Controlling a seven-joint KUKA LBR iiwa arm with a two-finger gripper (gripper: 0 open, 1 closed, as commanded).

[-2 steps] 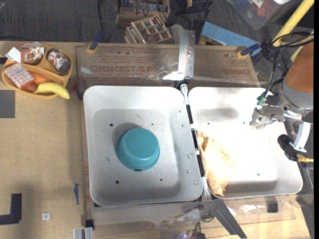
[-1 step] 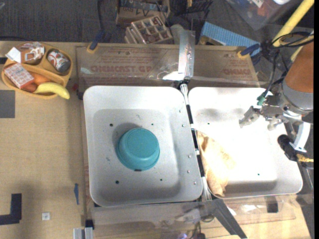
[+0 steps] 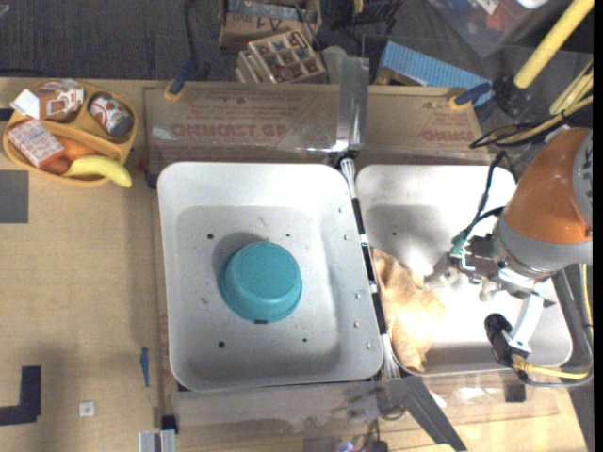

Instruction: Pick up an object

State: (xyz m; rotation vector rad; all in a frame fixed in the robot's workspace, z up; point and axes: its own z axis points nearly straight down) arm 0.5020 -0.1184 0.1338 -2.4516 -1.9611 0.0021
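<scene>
the bench (image 3: 75, 290) of pale wood fills the frame, and on it sit two shallow white bins side by side. the left bin (image 3: 188, 205) takes the middle of the frame; the right bin (image 3: 396, 196) lies just beside it, their rims meeting along a line right of centre. behind both bins, along the upper middle, stands a brown cardboard wall (image 3: 245, 125) with faded red lettering.

the arm (image 3: 551, 210) comes in from the right edge, its orange band over the right bin's far side, grey wrist parts and black cables below it. the gripper (image 3: 450, 273) reaches leftward low over the right bin's floor, its tip just beside the cloth; how far the claw is parted cannot be told here, and nothing can be made out between it.

a teal bowl (image 3: 262, 281) sits upside down in the middle of the left bin, well apart from the gripper. a crumpled tan cloth (image 3: 407, 309) lies along the left wall of the right bin, running down to its lower left corner.

in the upper left corner, a yellow tray (image 3: 19, 149) holds a banana (image 3: 101, 169) and small packets.
</scene>
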